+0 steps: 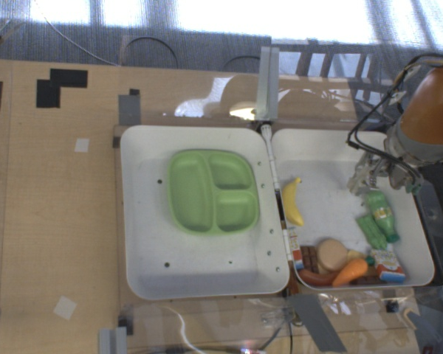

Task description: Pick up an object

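The right bin holds a yellow banana by its left wall. A green bottle and a second green item lie at its right side. An orange carrot, a round tan piece and other small toys crowd the front edge. My gripper hangs over the bin's right part, just behind the green bottle. It is open, with nothing between its fingers. The orange band of the arm sits above it.
The left bin carries a green divided plate. A grey post stands behind the wall between the bins. Black cables loop by the wrist. Bare wooden bench spreads to the left.
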{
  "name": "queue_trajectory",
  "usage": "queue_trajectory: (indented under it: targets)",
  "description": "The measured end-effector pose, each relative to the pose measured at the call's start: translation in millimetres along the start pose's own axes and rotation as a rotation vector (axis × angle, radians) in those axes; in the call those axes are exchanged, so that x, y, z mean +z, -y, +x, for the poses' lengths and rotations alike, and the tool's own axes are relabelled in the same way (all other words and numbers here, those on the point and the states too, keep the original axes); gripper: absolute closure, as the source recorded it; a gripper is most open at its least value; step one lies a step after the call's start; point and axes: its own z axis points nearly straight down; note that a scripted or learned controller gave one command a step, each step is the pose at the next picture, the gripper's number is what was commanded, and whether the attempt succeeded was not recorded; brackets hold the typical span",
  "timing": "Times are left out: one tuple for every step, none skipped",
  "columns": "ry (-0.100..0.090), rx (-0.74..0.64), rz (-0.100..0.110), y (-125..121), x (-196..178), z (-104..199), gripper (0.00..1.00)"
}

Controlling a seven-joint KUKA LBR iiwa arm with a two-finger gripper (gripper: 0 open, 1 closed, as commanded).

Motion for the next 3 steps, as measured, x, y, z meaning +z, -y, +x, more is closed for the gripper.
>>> queue_trajectory:
  targets:
    - [-0.001, -0.001, 0.0, -0.3, 0.5, 0.3, 0.0]
    - [-0.016, 0.071, -0.002, 1.2, 15.9, 5.3, 0.0]
    - [0.0, 0.066, 0.0, 0.6, 0.1, 0.0, 1.0]
